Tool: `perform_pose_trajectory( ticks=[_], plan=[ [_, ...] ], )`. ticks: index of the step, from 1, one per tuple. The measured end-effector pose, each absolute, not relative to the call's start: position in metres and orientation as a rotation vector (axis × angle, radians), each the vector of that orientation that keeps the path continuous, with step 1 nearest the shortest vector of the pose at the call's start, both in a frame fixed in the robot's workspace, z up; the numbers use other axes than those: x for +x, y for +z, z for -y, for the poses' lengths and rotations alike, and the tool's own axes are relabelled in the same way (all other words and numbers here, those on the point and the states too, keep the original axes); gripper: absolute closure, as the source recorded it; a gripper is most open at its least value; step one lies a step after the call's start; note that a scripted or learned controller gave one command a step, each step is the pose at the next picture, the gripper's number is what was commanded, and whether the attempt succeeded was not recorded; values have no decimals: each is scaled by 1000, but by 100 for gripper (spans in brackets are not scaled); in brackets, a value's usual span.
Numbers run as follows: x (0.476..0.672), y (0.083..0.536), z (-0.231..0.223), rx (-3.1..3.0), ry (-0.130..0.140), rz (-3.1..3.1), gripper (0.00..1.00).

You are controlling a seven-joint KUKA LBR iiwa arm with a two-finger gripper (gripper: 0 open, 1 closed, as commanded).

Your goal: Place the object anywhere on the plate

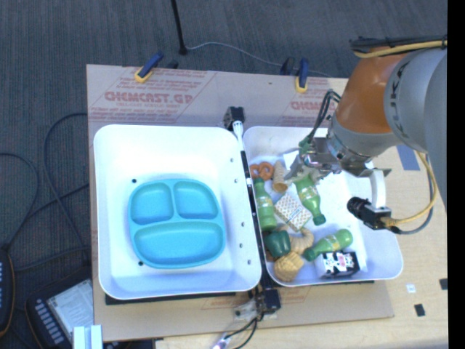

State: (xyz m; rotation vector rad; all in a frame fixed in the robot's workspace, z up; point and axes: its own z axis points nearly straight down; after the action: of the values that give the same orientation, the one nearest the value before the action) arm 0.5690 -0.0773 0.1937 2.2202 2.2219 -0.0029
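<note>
I can't tell the jaws' state; they're hovering over a green bottle right of the plate; the board is reading "CHEMCAST".

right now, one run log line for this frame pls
phase: reaching in right bin | gripper: over green bottle among clutter | blue plate: in left bin, nothing on it
</note>
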Motion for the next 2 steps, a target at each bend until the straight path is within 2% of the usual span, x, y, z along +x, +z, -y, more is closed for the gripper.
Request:
perform_pose_trajectory(
  ticks=[1, 2],
  plan=[
    [524, 184, 26, 2221, -3, -2224, 100],
    [532, 232, 54, 2221, -2, -2221, 100]
  ],
)
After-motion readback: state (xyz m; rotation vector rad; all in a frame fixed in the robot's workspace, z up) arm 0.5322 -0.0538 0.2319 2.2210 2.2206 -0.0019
